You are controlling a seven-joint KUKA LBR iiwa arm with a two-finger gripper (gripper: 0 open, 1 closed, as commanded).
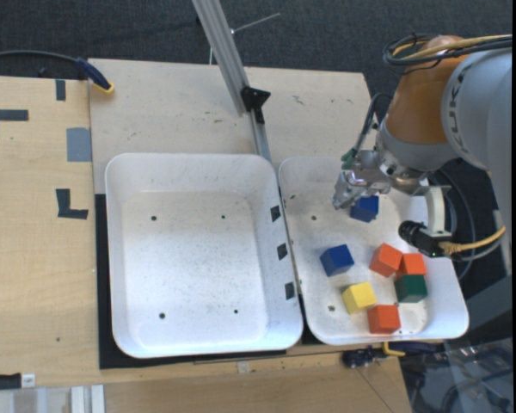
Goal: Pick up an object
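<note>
Grey metal pole (225, 48), black cable (34, 57), grey tape patch (79, 144)

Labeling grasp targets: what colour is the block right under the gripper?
Blue. The block sits just below the gripper in the right bin, seen in the camera view.

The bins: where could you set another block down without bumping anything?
The left bin offers bare floor from wall to wall. In the right bin, free patches lie along its left wall, above and below the blue block. Its lower right is crowded with yellow, orange and green blocks. The gripper hangs over its top.
</note>
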